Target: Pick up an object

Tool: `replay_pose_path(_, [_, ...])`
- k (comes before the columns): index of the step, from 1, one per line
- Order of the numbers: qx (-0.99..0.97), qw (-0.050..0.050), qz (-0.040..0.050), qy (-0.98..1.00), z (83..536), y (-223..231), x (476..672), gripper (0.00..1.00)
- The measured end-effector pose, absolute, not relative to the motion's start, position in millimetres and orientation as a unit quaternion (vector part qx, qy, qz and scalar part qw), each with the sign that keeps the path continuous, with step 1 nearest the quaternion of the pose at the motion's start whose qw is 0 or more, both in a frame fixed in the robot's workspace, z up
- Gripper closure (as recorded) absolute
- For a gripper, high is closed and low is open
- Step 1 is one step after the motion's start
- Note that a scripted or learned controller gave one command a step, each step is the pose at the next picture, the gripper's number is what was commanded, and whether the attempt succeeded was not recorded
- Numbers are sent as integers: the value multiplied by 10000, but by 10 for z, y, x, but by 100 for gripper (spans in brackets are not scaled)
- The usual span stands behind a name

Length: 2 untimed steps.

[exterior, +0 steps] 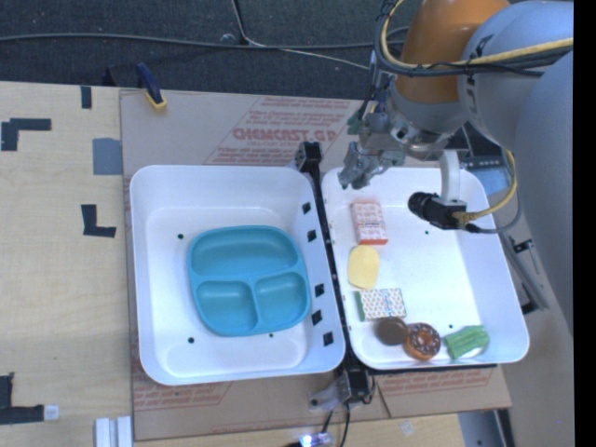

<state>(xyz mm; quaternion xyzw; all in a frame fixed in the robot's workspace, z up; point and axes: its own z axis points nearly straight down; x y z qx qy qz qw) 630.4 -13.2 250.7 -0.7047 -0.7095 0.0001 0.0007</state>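
A: Where is the arm, and how does it stand?

B: The grey arm (521, 73) comes in from the right side and bends over the far end of the right bin (494, 277). Its orange band (447, 35) is high in the view, and the wrist points downward and a little to the left. The gripper (358, 170) hangs near the far left corner of that bin, close to the black divider (317, 240) between the two bins.

A: Is the gripper holding something?

B: I see nothing between its fingers. If they are apart or together, I cannot tell; they are too small and dark.

A: And the objects to pick?

B: They lie in the right bin along its left side: a red and white box (369, 222) just below the gripper, then a yellow piece (364, 267), a patterned packet (383, 303), a brown item (390, 330), a donut (422, 341) and a green item (467, 341). The left bin (158, 250) holds a blue divided tray (248, 279).
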Motion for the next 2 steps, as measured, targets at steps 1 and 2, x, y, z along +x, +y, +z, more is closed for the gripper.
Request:
replay_pose_path(1, [-7052, 10, 10, -7090, 2369, 378, 6241, 100])
replay_pose_path(2, [-7048, 7, -3, -7094, 2418, 906, 6317, 100])
